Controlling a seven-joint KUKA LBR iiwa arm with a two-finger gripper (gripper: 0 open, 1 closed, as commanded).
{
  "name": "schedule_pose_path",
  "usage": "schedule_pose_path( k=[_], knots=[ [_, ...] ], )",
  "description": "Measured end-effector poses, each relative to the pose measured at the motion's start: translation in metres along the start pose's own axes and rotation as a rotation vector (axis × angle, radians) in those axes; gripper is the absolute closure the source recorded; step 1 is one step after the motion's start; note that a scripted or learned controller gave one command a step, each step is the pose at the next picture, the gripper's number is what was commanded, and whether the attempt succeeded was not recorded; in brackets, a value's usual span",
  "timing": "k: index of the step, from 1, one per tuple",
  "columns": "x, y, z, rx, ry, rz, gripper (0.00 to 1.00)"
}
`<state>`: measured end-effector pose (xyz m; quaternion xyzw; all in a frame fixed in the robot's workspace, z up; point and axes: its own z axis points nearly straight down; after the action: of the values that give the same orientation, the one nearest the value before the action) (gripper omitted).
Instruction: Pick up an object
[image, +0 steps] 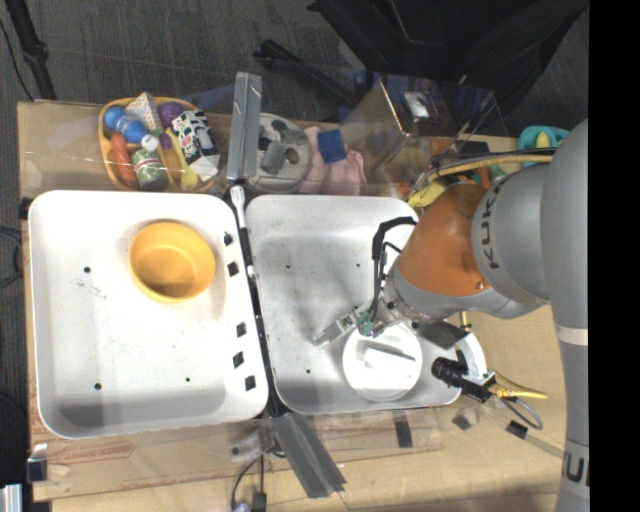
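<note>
A yellow bowl (172, 260) rests in the left bin (60, 300), toward its upper middle. In the right bin (300, 250) a white round cup or lid (381, 365) lies near the front edge. My gripper (350, 326) reaches down from the right, just above the white object's upper-left rim. A grey finger (329, 332) points left across the bin floor. The arm's orange band (440, 255) and grey body hide the bin's right side.
A yellow basket (155, 140) of small toys and bottles stands behind the left bin. Grey, pink and blue items (320, 155) lie behind the right bin. A metal divider (245, 290) with black clips runs between the bins.
</note>
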<state>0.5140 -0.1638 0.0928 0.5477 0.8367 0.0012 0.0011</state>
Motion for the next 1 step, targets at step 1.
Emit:
schedule_pose_path(
  k=[1],
  knots=[
    [-0.0017, 0.0028, -0.0112, -0.005, -0.005, -0.006, 1.0]
  ],
)
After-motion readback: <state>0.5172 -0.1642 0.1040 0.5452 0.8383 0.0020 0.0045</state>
